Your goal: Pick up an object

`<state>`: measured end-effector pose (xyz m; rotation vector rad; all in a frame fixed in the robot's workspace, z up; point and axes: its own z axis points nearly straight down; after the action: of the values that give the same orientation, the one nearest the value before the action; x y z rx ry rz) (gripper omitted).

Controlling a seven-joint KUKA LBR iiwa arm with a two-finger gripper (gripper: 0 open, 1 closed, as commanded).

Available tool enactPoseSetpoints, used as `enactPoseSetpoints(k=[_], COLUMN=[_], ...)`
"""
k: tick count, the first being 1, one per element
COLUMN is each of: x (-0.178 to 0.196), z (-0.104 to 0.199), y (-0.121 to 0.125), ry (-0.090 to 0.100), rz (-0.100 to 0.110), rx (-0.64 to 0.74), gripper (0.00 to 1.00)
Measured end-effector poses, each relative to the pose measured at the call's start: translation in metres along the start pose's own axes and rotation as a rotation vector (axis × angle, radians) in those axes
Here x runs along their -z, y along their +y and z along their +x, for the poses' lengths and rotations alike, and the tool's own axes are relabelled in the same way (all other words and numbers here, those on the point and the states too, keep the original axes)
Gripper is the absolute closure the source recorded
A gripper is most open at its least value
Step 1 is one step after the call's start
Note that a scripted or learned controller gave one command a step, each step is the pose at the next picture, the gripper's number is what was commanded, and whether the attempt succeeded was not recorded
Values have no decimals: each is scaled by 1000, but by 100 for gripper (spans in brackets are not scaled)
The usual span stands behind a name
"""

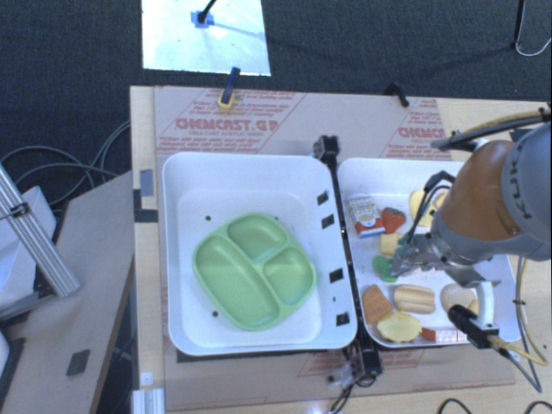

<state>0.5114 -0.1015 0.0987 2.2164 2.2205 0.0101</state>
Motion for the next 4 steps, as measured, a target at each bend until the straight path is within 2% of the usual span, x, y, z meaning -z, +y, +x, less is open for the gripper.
enactPoseSetpoints(k=[2,3,4], x=[113,126,116], z=[-5,-5,39], y=[-6,-5,27], ry=[-3,-2,-1], rz=[2,4,4], rx=[2,2,7], gripper=[100,100,100])
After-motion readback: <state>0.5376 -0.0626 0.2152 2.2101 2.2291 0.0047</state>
